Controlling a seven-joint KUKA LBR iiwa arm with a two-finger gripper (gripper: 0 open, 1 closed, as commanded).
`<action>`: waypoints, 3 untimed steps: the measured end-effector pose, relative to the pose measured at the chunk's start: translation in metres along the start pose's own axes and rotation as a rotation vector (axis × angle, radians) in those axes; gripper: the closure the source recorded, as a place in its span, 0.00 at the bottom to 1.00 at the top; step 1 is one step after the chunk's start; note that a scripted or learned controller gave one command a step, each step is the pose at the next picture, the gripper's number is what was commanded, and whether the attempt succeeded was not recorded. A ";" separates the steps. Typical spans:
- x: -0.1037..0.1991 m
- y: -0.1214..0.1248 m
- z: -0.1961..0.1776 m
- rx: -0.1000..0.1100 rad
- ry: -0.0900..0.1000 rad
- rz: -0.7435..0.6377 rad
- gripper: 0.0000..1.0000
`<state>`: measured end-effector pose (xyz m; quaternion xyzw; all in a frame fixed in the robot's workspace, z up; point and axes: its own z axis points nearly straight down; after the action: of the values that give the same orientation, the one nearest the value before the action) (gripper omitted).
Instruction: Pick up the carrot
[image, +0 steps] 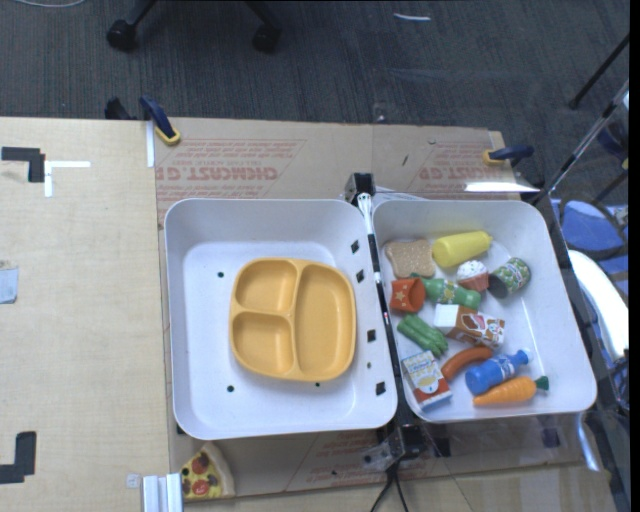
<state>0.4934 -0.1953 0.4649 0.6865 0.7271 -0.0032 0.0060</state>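
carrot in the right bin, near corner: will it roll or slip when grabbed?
The carrot looks like smooth moulded plastic, so probably stiff, light and a bit slippery. Its round, tapered body could roll or pivot if pinched off-centre. It lies against the blue bottle near the bin wall, so a push would likely nudge the bottle too.

Orange carrot (507, 392), yellow plate (294, 319), white bins (200, 300).

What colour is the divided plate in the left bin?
The divided plate is yellow-orange, seen clearly in the camera view.
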 end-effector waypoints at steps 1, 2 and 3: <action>-0.001 0.002 -0.009 0.000 -0.004 -0.004 1.00; 0.000 0.002 -0.009 0.000 -0.004 -0.004 0.00; -0.001 0.005 -0.017 0.000 -0.007 -0.008 1.00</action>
<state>0.4981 -0.1955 0.4821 0.6837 0.7297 -0.0058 0.0086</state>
